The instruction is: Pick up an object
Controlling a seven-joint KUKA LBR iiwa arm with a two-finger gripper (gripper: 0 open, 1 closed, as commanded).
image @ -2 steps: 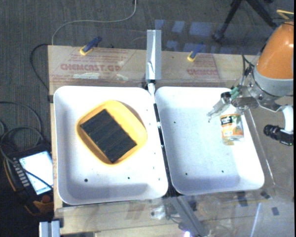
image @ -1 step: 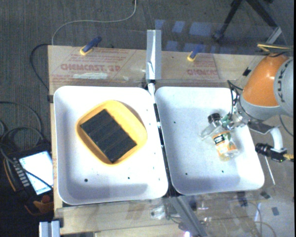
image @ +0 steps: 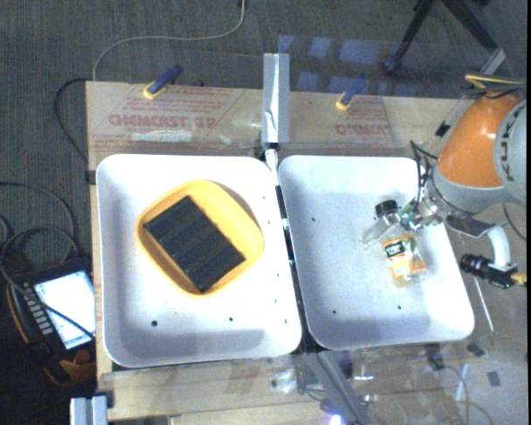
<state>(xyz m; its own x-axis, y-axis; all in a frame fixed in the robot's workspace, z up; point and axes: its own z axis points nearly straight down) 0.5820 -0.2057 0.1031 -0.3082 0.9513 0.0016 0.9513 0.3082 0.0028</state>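
I've got the gripper (image: 396, 224) low in the right bin (image: 354, 317), just over the small clear packet (image: 404, 259), though I cannot tell its grip state.

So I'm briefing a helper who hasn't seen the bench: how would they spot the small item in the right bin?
Find the right bin, the one the arm reaches into. Just below the gripper lies a small clear packet with orange and a dark label. The left bin holds a far larger yellow dish.
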